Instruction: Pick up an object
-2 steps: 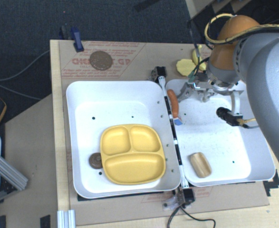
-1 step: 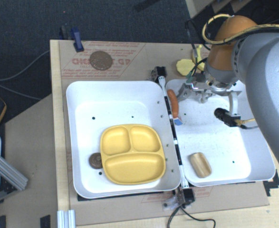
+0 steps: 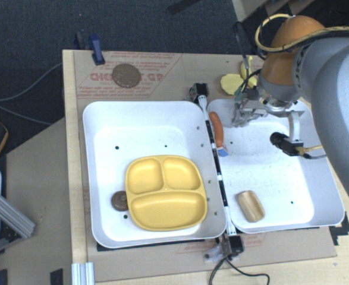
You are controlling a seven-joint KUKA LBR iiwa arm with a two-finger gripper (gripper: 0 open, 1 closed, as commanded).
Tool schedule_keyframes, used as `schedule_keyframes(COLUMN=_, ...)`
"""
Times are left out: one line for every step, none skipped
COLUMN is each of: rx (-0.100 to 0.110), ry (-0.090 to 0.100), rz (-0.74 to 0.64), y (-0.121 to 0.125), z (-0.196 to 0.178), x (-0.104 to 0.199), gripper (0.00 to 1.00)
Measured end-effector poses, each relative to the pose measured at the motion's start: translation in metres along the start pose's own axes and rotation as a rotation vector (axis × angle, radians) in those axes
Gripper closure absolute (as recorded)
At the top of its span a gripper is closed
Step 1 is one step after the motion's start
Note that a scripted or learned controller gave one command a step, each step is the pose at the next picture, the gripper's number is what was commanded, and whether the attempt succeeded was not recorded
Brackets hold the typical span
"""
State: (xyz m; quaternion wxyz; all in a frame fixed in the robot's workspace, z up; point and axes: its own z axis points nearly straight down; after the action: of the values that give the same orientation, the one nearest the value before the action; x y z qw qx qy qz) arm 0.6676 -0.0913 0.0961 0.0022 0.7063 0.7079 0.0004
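Left bin (image 3: pixel 97 135): yellow divided plate (image 3: pixel 164 192) fills the near half, brown disc (image 3: pixel 119 201) tucked at its left edge; your far half is open. Right bin (image 3: pixel 317 212): orange sausage (image 3: pixel 216 129) along the left wall, tan block (image 3: pixel 251 206) near front edge; centre floor free. Arm (image 3: pixel 317 58) crowds its far edge.

Tan printed cardboard sheet (image 3: pixel 156 70) covers bench top, over dark blue carpet (image 3: pixel 43 16). Blue plastic clamp (image 3: pixel 96 48) at sheet's far-left corner, w/ round brown disc (image 3: pixel 126 75) just beside it on the print. Ribbed aluminium bar (image 3: pixel 8 214) lies off bench, lower left. Thin black cable (image 3: pixel 19 94) runs across carpet.
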Motion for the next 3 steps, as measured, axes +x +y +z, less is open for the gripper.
schedule_keyframes(rx=0.002, ry=0.000, rz=0.000, y=0.000, z=0.001, x=0.000, gripper=0.00)
schedule_keyframes(rx=0.006, ry=0.002, rz=0.001, y=-0.002, z=0.012, x=0.000, gripper=0.00)
schedule_keyframes(rx=0.001, ry=-0.003, rz=0.008, y=-0.002, z=0.011, x=-0.079, gripper=0.00)
